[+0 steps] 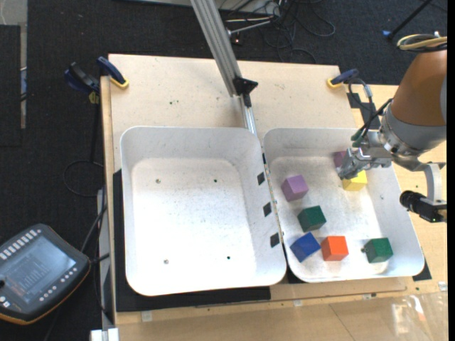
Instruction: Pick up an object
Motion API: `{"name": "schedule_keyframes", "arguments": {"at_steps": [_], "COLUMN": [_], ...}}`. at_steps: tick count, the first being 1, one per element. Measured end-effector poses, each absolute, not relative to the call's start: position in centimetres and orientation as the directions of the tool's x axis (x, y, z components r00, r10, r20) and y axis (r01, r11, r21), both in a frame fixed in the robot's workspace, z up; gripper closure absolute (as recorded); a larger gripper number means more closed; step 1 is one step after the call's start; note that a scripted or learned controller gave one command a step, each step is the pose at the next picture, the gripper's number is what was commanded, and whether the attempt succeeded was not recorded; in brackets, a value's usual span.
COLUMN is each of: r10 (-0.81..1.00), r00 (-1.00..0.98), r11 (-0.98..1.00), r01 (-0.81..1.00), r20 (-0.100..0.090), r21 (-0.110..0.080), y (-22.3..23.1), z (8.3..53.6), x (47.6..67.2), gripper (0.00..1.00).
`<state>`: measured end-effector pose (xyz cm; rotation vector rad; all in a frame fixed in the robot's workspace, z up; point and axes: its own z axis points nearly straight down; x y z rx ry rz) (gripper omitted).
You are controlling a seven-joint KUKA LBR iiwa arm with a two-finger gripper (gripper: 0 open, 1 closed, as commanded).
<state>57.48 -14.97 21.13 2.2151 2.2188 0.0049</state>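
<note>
Several small cubes lie in the right bin point(398, 212): a purple cube point(294, 187), a dark green cube point(311, 217), a blue cube point(305, 246), an orange cube point(335, 248) and a green cube point(378, 249). A yellow cube point(356, 182) sits near the bin's far right, partly covered by my gripper point(350, 168), which hangs low right over it. Just behind the gripper, a second purple cube point(339, 159) peeks out. I cannot tell whether the gripper touches the yellow cube.
The left bin point(142, 190) lies beside the right one, their rims meeting at the middle. A slanted metal pole point(217, 38) rises from the back. Clamps point(112, 73) hold the board's far corners. A teach pendant point(35, 268) lies at the lower left.
</note>
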Motion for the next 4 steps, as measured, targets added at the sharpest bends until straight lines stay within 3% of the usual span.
{"name": "schedule_keyframes", "arguments": {"at_steps": [1, 3, 4], "r10": [1.0, 1.0, 1.0], "r00": [-0.002, -0.008, -0.008], "r11": [0.002, 0.008, 0.008], "r01": [1.0, 1.0, 1.0], "r20": [-0.002, 0.002, 0.002], "r21": [0.004, 0.0, -0.002], "y": [-15.0, -4.7, 0.4], "z": [23.5, 24.0, 23.1], "x": [57.6, 55.4, 55.7], "gripper": [1.0, 1.0, 1.0]}}
